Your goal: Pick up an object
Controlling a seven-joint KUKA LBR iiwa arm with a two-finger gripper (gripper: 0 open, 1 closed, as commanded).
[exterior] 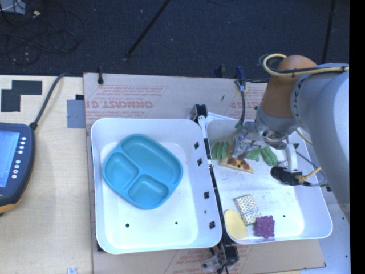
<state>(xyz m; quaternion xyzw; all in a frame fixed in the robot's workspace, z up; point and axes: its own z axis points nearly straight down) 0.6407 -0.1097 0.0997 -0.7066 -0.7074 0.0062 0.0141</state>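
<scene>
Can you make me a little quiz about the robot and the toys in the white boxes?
1. True or false: the blue plate lies in the left bin.
2. Which toy lies closest to the gripper?
A. the purple grapes
B. the pizza slice
C. the yellow toy
3. Fill in: the grapes, the yellow toy and the patterned packet lie near the ______ edge of the right bin.

Key:
1. True.
2. B. The pizza slice lies just under the gripper, beside the green toys.
3. Front, the edge nearest the camera.
</scene>
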